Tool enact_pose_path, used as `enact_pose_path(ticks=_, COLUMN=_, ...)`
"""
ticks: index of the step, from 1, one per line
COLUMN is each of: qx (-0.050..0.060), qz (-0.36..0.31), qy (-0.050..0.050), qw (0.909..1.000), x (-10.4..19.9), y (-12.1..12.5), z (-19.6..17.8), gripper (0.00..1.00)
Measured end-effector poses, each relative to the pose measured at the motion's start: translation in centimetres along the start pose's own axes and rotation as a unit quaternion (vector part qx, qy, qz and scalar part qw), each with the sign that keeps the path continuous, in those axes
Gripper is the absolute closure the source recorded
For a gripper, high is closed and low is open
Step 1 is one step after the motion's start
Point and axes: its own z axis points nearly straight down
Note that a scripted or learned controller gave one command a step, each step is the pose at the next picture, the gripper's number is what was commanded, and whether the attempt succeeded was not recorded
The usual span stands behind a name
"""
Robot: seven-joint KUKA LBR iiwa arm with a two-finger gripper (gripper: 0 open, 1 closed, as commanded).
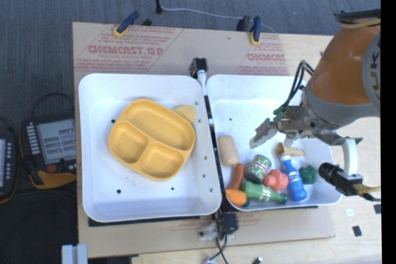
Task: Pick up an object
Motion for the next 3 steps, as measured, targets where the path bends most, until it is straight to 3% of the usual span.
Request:
enact_pose_path(ticks=1, qx=0.002, qz=0.0, qy=0.001, qw=1.0, x=-4.2, y=-0.1, z=13.0, gripper=0.0)
enact_pose_path(ticks=2, qx=0.0, qz=0.0, qy=0.001, qw=1.0, x=-3.2, y=-0.1, z=15.8, gripper=0.0)
enact_pose_path(ticks=3, qx=0.001, qz=0.0, qy=0.001, qw=1.0, x=-3.1, y=-0.1, z=14.8, gripper=1.0)
